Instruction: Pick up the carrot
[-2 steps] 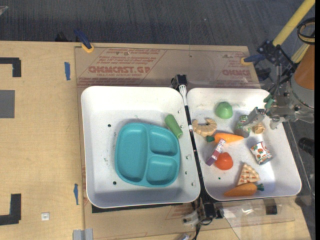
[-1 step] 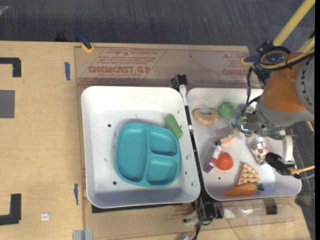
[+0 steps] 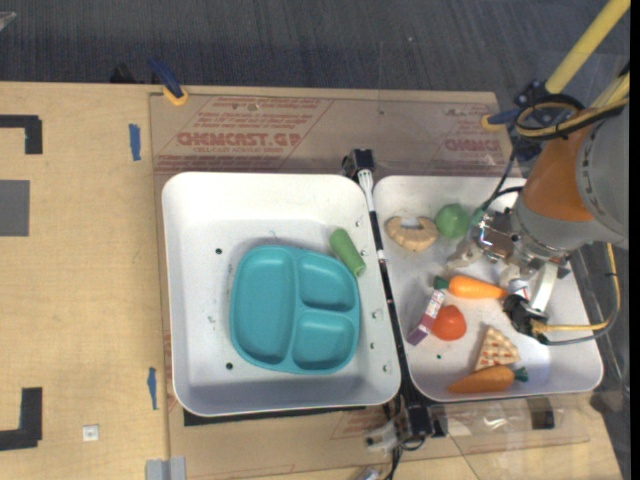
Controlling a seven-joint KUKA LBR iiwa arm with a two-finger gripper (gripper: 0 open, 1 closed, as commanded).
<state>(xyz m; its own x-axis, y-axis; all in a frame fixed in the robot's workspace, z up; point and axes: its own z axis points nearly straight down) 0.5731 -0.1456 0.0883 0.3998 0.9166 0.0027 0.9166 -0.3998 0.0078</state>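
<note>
My gripper (image 3: 500, 286) hangs in the right white bin (image 3: 590, 373), touching a small orange carrot (image 3: 475, 288); a larger orange carrot (image 3: 482, 380) lies near the front wall. Red board lettering (image 3: 240, 138) is unreadable.

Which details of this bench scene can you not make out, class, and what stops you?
- Claw, camera view: the grey arm's wrist covers it, so its state is unreadable.
- Orange toy carrot nearest the claw: its right end runs under the claw.
- Small purple-and-white bottle: label too small to read.
- Orange toy carrot with green top at the right white bin's near wall: partly tucked under the cracker-like triangle.
</note>
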